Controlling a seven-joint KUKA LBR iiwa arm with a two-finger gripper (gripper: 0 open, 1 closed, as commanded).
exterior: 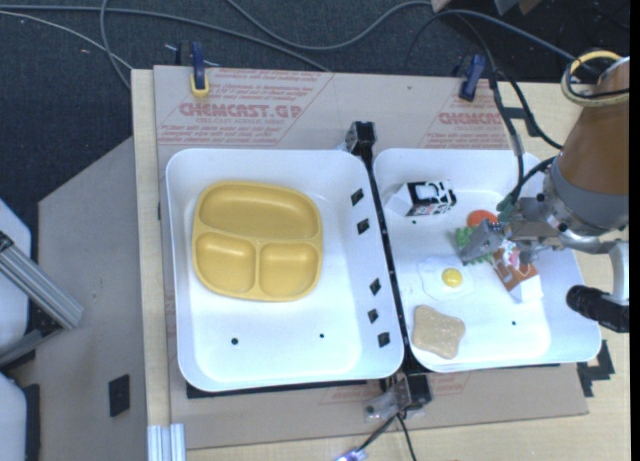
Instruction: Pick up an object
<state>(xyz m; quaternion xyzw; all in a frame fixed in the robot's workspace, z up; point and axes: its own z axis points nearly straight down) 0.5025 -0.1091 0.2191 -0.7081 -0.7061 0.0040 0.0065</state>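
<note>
In the right bin (560, 344) lie several small objects: a black and white toy (430, 197) at the back, an orange piece (481, 218), a green piece (466, 240), a fried egg toy (450, 277), a tan bread slice (438, 332) near the front, and a red-brown packet (516, 271). My gripper (497, 240) hangs low over the middle of this bin. It sits right beside the green and orange pieces and just above the packet. The grey wrist partly covers the packet and the green piece.
The left bin (200, 349) holds a yellow divided plate (258, 240). A black divider (375, 249) with clips runs between the bins. The arm's orange band (600, 144) rises at the right. Blue clamps (198, 67) hold the board's back edge.
</note>
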